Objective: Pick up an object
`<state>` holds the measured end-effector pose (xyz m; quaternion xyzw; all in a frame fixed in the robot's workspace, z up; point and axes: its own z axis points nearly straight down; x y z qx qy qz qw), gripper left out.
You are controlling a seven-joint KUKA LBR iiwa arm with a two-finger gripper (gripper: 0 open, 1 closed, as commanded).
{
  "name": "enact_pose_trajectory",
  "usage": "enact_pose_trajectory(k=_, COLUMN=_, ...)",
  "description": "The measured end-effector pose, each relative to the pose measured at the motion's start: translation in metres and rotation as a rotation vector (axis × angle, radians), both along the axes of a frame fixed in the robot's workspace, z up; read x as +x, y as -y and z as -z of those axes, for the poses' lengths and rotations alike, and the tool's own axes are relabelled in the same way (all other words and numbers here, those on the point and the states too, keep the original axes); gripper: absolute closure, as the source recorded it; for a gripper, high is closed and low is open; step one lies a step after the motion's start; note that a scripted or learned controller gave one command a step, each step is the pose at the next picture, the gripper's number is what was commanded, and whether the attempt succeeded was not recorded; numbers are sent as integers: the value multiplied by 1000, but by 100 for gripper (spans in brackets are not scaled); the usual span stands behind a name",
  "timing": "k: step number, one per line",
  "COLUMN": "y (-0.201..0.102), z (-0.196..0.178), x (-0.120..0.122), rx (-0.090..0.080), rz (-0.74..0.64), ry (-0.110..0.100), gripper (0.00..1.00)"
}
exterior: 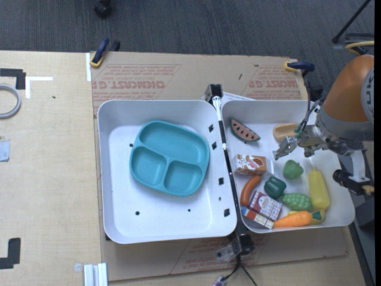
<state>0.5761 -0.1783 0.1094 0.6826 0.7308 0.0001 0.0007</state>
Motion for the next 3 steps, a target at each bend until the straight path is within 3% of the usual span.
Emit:
enact_pose_trajectory(k=1, y=-12, z=16, x=-41, rx=-1, rz=-531, ry=2, gripper=0)
enact_pose_trajectory(k=2, y=-11, z=6, x=-40, rx=-2, rz=-526, ry=5, gripper=100)
enact_pose_trajectory(k=3, y=-136, z=-83, x=-62, rx=-1, rz=-590, ry=0, gripper=100)
